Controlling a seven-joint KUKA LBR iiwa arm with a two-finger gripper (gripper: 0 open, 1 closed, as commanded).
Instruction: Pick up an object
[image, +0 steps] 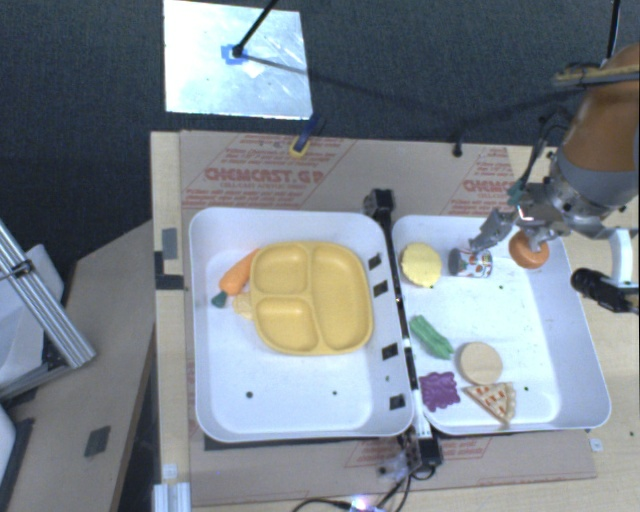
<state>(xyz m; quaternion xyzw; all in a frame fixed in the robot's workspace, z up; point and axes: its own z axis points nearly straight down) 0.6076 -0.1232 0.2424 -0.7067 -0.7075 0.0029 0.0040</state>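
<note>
Orange, round and small, the toy fruit (529, 250) lies at the back of the right bin (570, 330), just right of my tool (487, 243). A small grey can (470, 263) stands just below-left of the tip. Whether my tool is open or gripping anything, I cannot tell.
</note>
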